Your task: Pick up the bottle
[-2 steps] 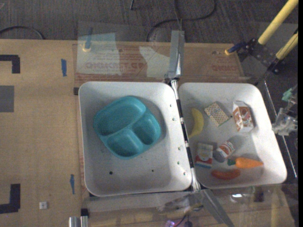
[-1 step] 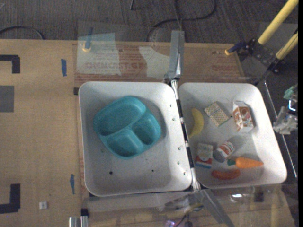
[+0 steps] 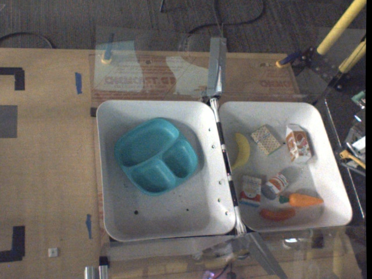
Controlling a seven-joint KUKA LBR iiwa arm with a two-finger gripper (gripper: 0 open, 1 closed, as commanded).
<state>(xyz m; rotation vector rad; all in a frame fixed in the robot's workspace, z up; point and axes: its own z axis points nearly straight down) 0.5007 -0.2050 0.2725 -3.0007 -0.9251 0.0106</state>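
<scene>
1. My jaws are out of sight, so I cannot tell their state.
2. The bottle [image 3: 275, 185] lies tilted in the right bin [image 3: 325, 127], between a small carton [image 3: 251, 190] and a carrot [image 3: 304, 200].
3. A teal divided plate [image 3: 156, 155] sits in the left bin [image 3: 116, 121].

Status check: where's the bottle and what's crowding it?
Bottle lying in right bin, untouched. Carton close on its left, carrot and sausage just below.
</scene>
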